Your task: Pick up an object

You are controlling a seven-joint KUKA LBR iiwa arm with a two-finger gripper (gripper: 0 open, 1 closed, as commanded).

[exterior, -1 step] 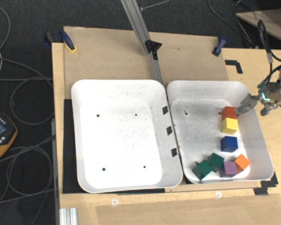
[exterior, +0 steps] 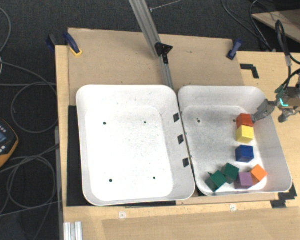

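though small and likely light and rigid, the red cube looks slick; i would pinch opposite flat faces. beside it, the gripper: whether open or closed i cannot tell.

Wooden bench, two white bins side by side, left bin, right bin

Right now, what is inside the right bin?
The right bin holds seven blocks: red, yellow, blue, two green, purple, orange. None looks covered.

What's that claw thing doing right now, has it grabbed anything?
Gripper: at the right bin's far edge, next to the red block; open or shut cannot be told, and no block is seen held.
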